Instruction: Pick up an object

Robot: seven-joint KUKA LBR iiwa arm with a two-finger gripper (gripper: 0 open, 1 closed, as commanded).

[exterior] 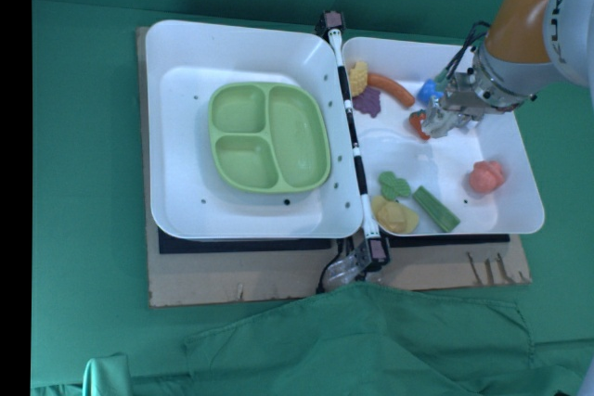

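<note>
My gripper [434,123] hangs low over the upper middle of the right bin [520,199]. A small red toy [417,122] lies right at its left side, partly hidden by it. A blue piece [428,92] sits just behind the gripper. An orange sausage-shaped toy [391,89], a purple piece [368,102] and a yellow corn-like piece [357,77] lie further left. A pink-red toy [485,176] rests to the right, in front of the gripper. Near the front edge are a green broccoli-like piece [393,186], a yellow toy [397,218] and a green stick [435,209].
The left bin [176,199] holds a light green divided plate [269,136]. A black-and-white bar [353,134] runs between the bins. Green cloth [371,338] is bunched up in front of the bench.
</note>
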